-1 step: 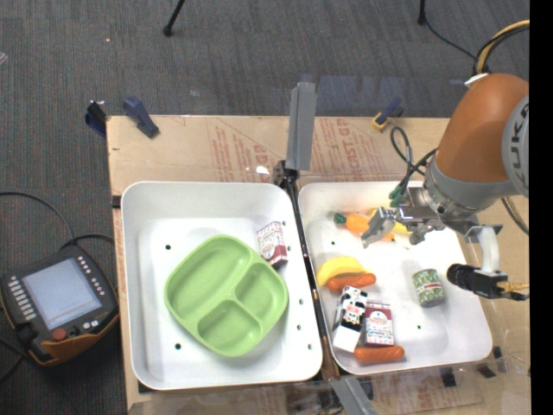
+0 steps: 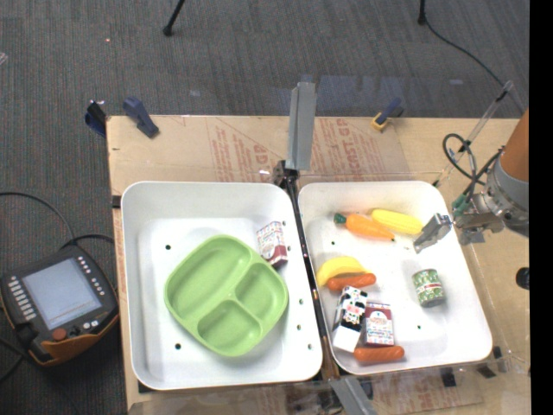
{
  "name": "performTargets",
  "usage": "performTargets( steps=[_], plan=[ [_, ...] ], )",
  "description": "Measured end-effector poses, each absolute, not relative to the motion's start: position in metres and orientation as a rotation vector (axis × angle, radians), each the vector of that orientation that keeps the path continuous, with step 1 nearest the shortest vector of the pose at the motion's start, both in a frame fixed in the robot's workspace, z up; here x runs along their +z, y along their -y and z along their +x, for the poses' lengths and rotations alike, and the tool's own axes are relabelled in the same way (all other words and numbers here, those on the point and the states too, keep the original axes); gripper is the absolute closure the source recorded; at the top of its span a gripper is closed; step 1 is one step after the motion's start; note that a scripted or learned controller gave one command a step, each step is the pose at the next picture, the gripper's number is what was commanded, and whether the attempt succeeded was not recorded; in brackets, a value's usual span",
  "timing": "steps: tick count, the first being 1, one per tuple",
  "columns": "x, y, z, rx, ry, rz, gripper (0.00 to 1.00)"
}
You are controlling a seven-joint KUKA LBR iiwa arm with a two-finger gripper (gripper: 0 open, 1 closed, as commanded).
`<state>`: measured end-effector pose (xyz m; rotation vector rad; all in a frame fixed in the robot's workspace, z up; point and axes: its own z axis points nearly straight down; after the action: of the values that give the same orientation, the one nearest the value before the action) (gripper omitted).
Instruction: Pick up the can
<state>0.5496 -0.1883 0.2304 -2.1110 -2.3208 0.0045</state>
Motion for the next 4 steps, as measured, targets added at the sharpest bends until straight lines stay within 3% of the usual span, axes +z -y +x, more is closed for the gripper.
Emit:
performTargets(
  steps=[1,2,3,4],
  plan=[
    [0.182,0.16,0.576,0.006,2.279,-2.153,0.0],
    [0.131,0.206,0.539,0.005,2.29,-2.14,0.0],
    [0.083,0.209,0.515,0.0,2.258,-2.168,0.0],
    [0.089,0.21,0.515,0.005,2.25,-2.17,1.0]
  ],
)
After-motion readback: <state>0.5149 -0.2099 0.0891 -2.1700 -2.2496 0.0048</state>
